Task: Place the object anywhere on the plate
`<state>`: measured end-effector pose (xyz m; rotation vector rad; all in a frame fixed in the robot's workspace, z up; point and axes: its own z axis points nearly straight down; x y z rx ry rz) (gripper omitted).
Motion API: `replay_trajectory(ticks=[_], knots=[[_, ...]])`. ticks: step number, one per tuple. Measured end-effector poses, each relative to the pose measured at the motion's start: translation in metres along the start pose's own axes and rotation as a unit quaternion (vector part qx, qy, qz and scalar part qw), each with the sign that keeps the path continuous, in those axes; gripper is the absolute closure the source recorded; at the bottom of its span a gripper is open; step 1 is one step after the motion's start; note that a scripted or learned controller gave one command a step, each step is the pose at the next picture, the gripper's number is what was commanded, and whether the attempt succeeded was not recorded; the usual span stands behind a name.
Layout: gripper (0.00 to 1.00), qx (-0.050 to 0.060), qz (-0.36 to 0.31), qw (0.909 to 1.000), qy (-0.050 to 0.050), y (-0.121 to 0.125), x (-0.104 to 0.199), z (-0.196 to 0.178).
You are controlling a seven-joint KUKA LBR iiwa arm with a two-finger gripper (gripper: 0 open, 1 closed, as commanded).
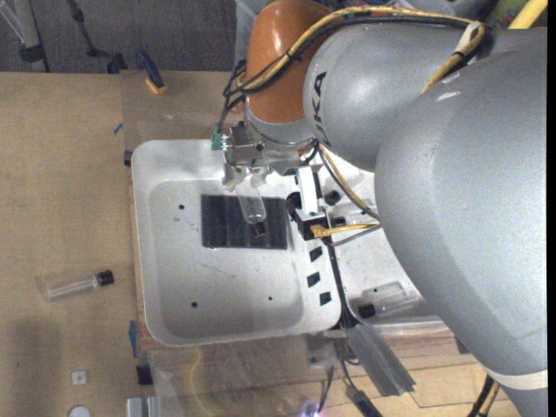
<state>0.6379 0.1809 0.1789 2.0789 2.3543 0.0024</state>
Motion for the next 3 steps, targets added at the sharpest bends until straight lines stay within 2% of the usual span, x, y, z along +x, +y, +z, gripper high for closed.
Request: replay_trajectory(ticks=[1,2,3], knots=[[1.0,0.001,0.336,0.9419,-0.001,0.031,0.018,-0.001],[1.0,0.0,0.623,0.7823,0.001,0.033,0.029,-0.14],[1.0,0.003,0.537,0.8437,-0.002,-0.05,0.051,-0.062]])
